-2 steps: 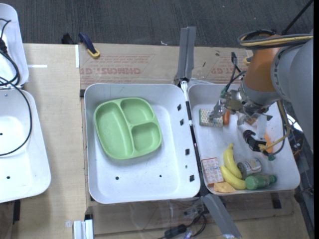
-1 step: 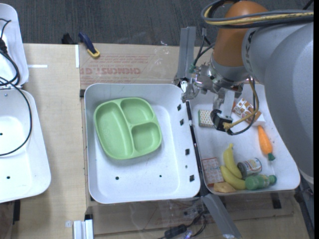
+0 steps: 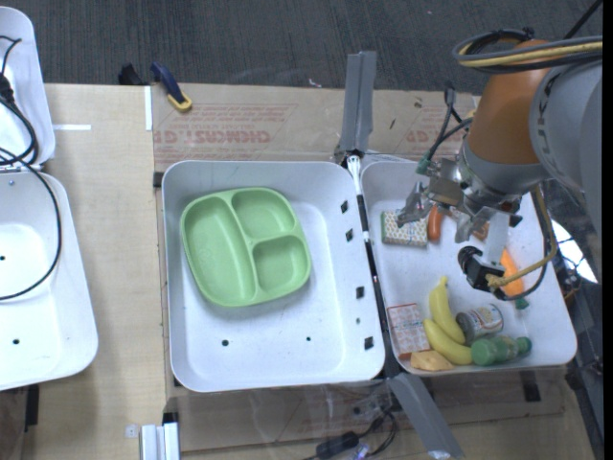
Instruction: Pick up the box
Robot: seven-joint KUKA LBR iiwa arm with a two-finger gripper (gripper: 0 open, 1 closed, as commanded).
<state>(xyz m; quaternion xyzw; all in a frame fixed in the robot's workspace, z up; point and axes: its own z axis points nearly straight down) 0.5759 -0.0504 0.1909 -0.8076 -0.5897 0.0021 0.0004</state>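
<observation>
The box (image 3: 407, 326) is a flat white and red carton lying at the front left of the right bin (image 3: 551, 305), next to the bananas (image 3: 442, 322). My gripper (image 3: 442, 217) hangs over the back of that bin, well behind the box. Its two fingers stand apart, open, one by a speckled rectangular block (image 3: 403, 229) and the other further right. A small orange piece (image 3: 436, 222) shows between them, not clamped.
A can (image 3: 479, 322), a green bottle (image 3: 500, 350) and an orange object (image 3: 513, 273) lie in the right bin's front right. The left bin (image 3: 259, 353) holds a green divided plate (image 3: 247, 245). A metal divider (image 3: 359, 113) stands between the bins.
</observation>
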